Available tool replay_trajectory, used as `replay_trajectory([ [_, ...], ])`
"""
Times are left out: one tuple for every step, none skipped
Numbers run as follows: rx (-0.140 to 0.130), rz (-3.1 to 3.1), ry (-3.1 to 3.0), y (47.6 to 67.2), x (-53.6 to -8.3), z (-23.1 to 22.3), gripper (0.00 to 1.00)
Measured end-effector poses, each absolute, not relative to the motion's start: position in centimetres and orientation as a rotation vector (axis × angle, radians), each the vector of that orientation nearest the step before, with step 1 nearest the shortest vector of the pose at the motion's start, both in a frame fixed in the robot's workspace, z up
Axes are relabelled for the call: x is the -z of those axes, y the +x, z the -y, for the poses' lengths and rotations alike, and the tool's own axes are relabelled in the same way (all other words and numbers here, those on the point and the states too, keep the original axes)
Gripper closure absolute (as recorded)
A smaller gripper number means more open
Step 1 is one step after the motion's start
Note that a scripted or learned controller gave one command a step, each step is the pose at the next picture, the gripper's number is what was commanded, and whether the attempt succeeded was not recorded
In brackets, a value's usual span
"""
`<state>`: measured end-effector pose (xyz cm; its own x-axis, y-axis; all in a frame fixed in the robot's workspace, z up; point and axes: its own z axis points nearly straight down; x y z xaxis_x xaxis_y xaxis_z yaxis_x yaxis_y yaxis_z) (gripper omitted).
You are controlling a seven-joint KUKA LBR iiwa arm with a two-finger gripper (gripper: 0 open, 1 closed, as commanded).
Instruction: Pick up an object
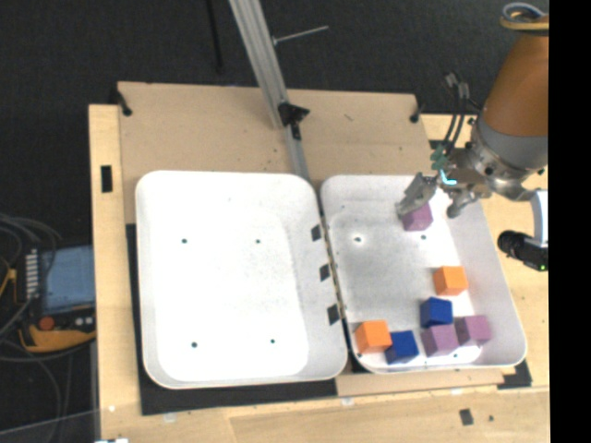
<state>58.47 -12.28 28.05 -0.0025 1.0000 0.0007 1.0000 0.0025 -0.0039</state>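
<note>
Gripper (437,197): I see spread fingers bracketing purple cube (417,216) | grasp unconfirmed | closing, lift outstanding

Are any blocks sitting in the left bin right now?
No. All the blocks, like the orange block, lie in the right bin.

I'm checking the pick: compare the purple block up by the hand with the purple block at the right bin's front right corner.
The small purple cube near the hand sits apart at the back of the right white bin; the purple cube in the front corner crowds against other blocks. Both look alike in colour and size.
</note>
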Motion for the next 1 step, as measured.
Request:
replay_trajectory([
  [0.002,2.224,-2.220,58.54,-28.32,12.30,0.00],
])
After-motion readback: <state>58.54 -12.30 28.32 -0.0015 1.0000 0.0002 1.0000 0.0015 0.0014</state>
